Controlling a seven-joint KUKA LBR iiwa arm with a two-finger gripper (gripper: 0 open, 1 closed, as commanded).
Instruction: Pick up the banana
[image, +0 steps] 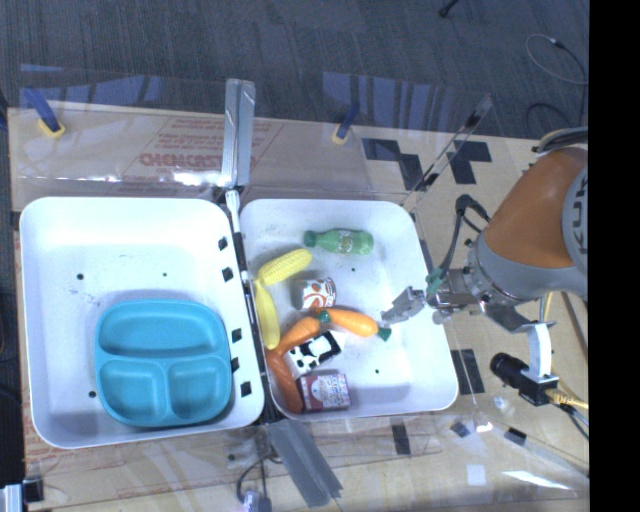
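The banana (267, 312) lies in the right bin (420, 245), pressed along that bin's 9 o'clock wall, a slim yellow curve running from roughly the middle of the wall toward 6 o'clock. An ear of corn (284, 265) sits just beside its upper end at about 1 o'clock from it, and a carrot (300, 332) angles in close to its lower end; a second carrot (350, 320) lies nearer the bin's centre. A small red and white can (319, 293), a green bottle (340, 241), a dark red can (324, 391) and a black and white block (320, 347) crowd the rest of that side. The left bin (60, 230) holds a blue divided tray (160, 362).

The jaws (402, 304) hang over the bin's 3 o'clock half, well apart from the banana; whether they are released or clenched I cannot tell, and nothing is seen between them.

The step in hand looks like the approach. To do it well, the arm should cross to 9 o'clock above the clutter, then come down over the banana's middle, where it seems freest of the corn and carrot. The grip line should run across the fruit's narrow width, though the wall leaves little room for the finger on that side, so a slight nudge inward may be needed. Closing too near either end risks catching a neighbour instead.
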